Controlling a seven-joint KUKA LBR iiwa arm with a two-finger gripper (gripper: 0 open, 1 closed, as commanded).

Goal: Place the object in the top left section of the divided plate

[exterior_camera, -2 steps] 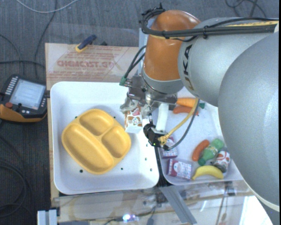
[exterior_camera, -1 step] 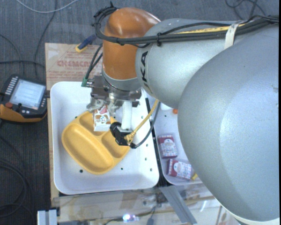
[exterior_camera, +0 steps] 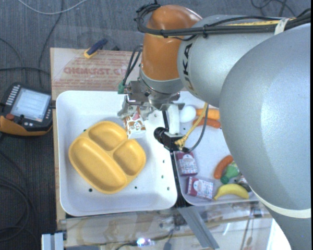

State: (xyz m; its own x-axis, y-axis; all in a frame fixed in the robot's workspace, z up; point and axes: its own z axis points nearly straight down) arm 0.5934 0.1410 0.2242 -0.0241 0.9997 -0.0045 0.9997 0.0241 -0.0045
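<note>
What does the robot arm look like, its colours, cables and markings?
The arm is bulky, rounded and light grey, with an orange band above the wrist. Black cables run along the top, black letters sit beside the band, and the hand is a metallic assembly.

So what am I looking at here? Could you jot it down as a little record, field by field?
arm: grey with an orange band, reaching in from the right over the left bin
gripper: above the plate's upper right edge, a small red and white packet at its tip
plate: yellow, divided in three, in the left bin
right bin: two red packets, banana, carrot, white egg
off the bench: handheld screen on the floor to the left
</note>
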